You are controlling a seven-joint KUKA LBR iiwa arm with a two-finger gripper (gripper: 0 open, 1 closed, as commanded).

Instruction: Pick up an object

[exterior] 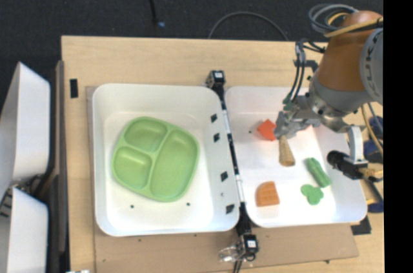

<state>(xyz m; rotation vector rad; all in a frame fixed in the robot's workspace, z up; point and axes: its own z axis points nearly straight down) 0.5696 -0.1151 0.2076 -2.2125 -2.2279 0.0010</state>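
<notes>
Item, right-of-centre frame: my fingers [286, 130], spread not discernible, poised in the right bin [248, 107] between red block [266, 130] and tan wooden piece [286, 153]; advice: centre over one, descend straight, close only once astride it.

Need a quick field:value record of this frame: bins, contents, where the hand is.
left bin: green tray with three compartments
right bin: red block, tan stick, orange block, green bar, green piece
hand: over right bin, between red block and top of tan stick
grasp: cannot tell
</notes>
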